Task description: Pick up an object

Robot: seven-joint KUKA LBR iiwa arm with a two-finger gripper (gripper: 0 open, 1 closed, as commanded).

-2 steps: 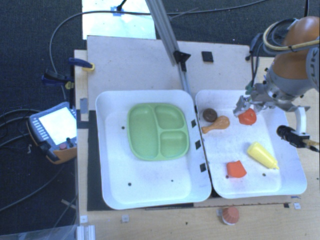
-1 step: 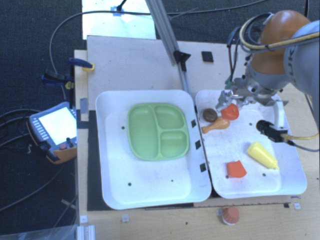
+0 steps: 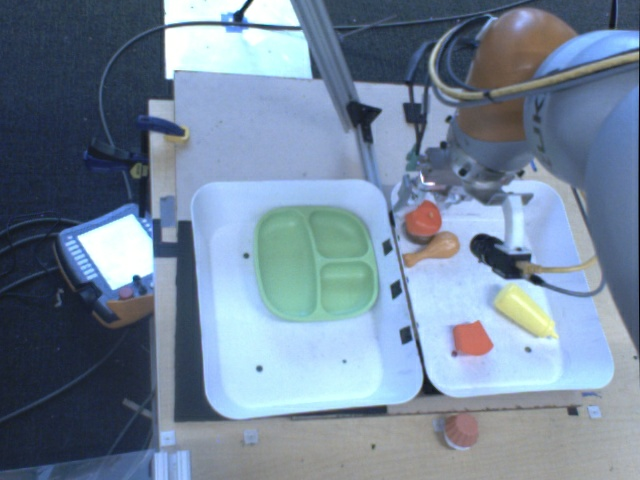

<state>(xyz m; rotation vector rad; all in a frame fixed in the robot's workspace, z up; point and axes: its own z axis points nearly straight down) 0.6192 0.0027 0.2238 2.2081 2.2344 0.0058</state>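
My gripper (image 3: 420, 192): one, hanging over the far left corner of the right-hand shallow white bin (image 3: 510, 366). I cannot tell whether it is wide or narrow, nor whether it grips anything.
Closest to my gripper: one red round piece (image 3: 423, 218), just beneath it and toward the camera, close enough that I cannot tell touching from apart.
Next out: one tan pear-shaped piece with a thin neck (image 3: 432, 250), lying on its side just past the red round piece, neck pointing toward the wall between the bins.
Farther toward the camera: one orange-red block (image 3: 472, 339), lying well apart from my gripper in the near part of the same bin.
Toward my arm's side: one yellow tapered wedge (image 3: 525, 310), lying flat near the orange-red block, not touching it.
Things in my bin: four, all loose pieces that could be picked.
Across the wall from my gripper: one left-hand shallow white bin (image 3: 300, 363), holding one pale green plastic plate with three compartments (image 3: 316, 262), flat.
Bins: two, side by side.
Outside the bins: one small reddish round thing (image 3: 460, 430) on the bench edge nearest the camera, past the orange-red block.
Farthest out: one handheld control unit with a lit screen (image 3: 105, 261), beyond the left-hand bin.
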